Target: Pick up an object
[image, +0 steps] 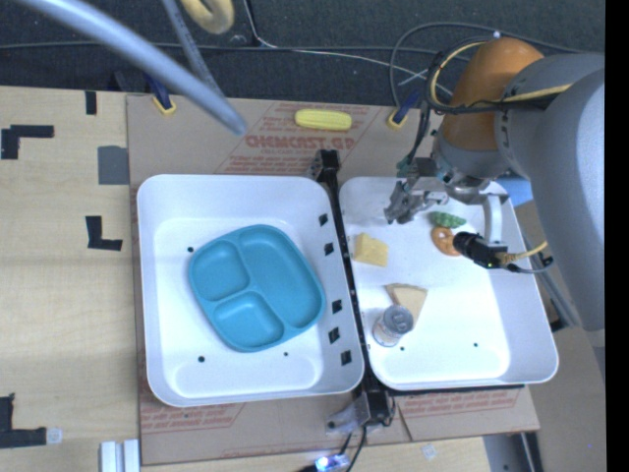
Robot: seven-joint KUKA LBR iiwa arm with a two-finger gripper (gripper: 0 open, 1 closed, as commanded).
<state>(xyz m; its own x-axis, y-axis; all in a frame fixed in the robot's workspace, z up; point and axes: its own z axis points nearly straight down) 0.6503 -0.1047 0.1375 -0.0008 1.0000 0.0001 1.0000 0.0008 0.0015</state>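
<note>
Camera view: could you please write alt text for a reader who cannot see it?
A grey robot arm reaches from the right over the right white bin, its gripper hovering near the bin's upper left. That bin holds two yellow wedges, a small clear cup and an orange and green toy; the left bin holds a blue divided plate.

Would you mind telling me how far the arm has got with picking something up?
Done: the gripper is over the right bin. In hand: nothing visibly held. Left: the cheese wedge, tan wedge and small jar all lie in the bin.
</note>
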